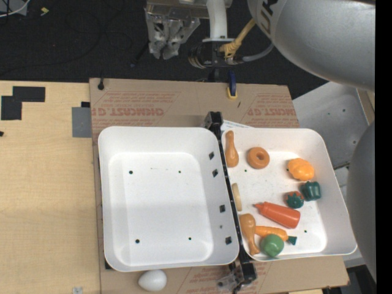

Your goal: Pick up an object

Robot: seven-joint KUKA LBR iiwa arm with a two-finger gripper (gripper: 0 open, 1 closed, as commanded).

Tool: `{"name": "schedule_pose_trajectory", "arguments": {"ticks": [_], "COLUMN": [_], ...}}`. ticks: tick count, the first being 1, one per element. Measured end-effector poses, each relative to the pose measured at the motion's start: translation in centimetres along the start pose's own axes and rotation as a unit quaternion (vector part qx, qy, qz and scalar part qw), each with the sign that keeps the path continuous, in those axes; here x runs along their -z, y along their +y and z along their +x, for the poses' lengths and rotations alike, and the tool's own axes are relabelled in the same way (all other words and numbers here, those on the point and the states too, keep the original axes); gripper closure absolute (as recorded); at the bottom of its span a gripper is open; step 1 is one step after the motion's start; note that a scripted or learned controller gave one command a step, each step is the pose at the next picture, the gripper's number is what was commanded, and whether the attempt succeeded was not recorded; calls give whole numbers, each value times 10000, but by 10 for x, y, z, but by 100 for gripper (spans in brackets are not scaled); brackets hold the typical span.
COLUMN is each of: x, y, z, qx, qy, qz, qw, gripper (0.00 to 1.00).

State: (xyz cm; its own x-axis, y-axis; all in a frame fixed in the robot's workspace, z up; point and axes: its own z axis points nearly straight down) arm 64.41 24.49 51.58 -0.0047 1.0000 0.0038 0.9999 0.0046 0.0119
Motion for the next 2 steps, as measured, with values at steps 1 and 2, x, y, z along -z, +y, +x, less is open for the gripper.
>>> {"name": "schedule_pose_trajectory", "arguments": {"ticks": [1, 2], "x": [-188, -81], "y": [-5, -1], "z": [-5, -2], "qx": [-22, -16], "qy": [-57, -7], "qz": [157, 26], "qw": [9999, 10000], "gripper": [100, 100]}}
